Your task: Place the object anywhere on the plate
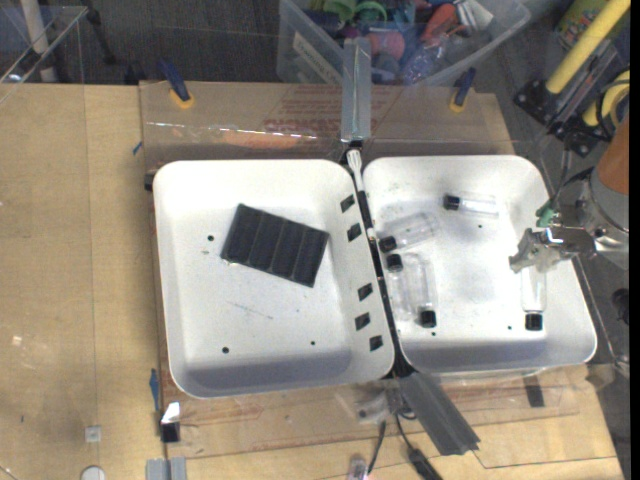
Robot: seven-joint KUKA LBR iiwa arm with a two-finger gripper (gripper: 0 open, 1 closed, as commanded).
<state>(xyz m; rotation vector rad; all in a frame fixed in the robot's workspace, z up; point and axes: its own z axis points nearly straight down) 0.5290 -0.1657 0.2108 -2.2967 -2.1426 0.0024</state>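
Note:
A black ribbed rectangular plate lies slightly tilted in the left bin. Several clear vials with black caps lie in the right bin: one at the back, a cluster near the divider, and one at the right side. The gripper hangs over the right edge of the right bin, just above the right-side vial. I see nothing clearly held by it.
A metal divider with black clips runs between the bins. A clear tub of colourful toys stands behind the bins. The arm's wrist and cables crowd the right side. Bare wooden bench lies to the left.

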